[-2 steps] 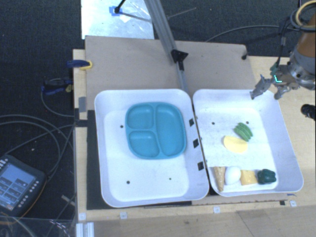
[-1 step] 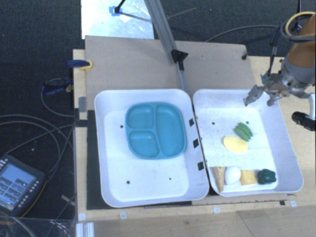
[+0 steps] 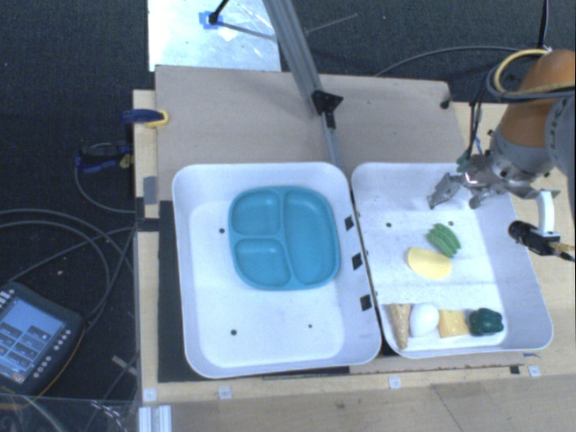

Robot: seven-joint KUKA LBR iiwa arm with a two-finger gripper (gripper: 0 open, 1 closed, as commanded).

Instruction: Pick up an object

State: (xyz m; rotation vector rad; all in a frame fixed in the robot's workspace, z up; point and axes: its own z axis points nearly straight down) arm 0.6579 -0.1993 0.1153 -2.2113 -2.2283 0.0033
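gripper (image 3: 461, 190) upper right of frame, fingers apart, nothing between | nearest object green pod (image 3: 443, 238) beside yellow piece (image 3: 429, 264), mid right bin (image 3: 387, 196) | risk: straight drop lands on bare floor; pod touching neighbour may slip out

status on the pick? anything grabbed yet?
Done: the arm has the tool over the right bin, fingers spread, nothing between them. In hand: nothing. Left: descend and grasp; the green piece and yellow piece lie nearest, both untouched on the bin floor.

Arm (image 3: 540, 106) cut by right edge
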